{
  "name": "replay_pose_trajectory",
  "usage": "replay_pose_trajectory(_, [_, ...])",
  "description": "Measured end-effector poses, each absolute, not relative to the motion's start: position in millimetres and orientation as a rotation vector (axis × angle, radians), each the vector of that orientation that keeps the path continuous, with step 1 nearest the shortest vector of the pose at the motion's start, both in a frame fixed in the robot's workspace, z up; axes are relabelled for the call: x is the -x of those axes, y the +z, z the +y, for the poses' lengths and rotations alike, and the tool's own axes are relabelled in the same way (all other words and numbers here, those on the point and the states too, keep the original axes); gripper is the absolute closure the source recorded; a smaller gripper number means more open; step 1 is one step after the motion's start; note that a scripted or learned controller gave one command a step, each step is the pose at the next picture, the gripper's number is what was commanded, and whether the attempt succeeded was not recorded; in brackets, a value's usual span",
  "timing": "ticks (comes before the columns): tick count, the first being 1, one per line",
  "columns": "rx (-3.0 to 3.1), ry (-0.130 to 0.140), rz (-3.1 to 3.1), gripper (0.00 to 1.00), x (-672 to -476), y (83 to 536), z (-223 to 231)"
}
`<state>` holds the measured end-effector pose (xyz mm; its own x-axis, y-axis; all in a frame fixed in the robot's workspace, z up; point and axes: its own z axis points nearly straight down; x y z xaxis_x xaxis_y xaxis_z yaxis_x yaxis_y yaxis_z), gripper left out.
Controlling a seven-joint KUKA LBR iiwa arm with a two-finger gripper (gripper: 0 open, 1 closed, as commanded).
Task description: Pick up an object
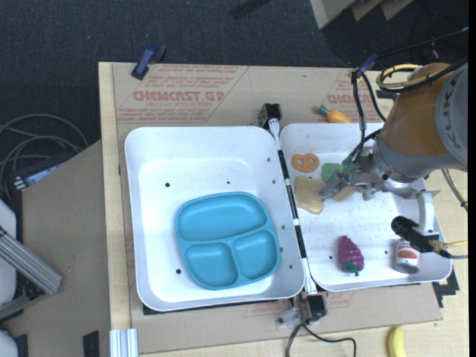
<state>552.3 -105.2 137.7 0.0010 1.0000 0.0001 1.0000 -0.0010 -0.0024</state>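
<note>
Watching from the overhead camera. The arm [420, 132] is reaching in from the right and hanging over the back half of the right bin [372, 225]. The gripper [332, 189] is pointing toward the divider between the two bins, low over the bin floor. I am not able to tell whether it is apart or together; the metal tip is blurring into what lies under it.

A beige lump [308, 198] is lying against the right bin's left wall, just beside the gripper tip on its divider side. They look touching or nearly so, and I am not seeing the lump clamped. A green piece [332, 171] is sitting just behind the tip, partly tucked under the gripper body. A pretzel [305, 162] is lying flat behind the lump, near the back left corner and apart from the gripper.

Toward the front, a purple thing [350, 253] is lying well clear of the gripper, and a small red-and-white can [407, 257] is standing near the front right corner.

The left bin [149, 199] is holding a blue divided tray [223, 236]. On the bench [186, 95], a carrot [338, 115] is lying behind the right bin and a banana [396, 342] is lying in front of it.
</note>
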Motion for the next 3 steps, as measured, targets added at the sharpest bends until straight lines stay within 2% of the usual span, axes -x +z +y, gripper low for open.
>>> replay_pose_trajectory(1, [2.221, 0.002, -2.219, 0.00, -499.7, 84, -119])
replay_pose_trajectory(2, [2.220, 0.001, -2.219, 0.00, -478.4, 84, -114])
replay_pose_trajectory(3, [2.221, 0.000, -2.220, 0.00, -478.7, 84, -118])
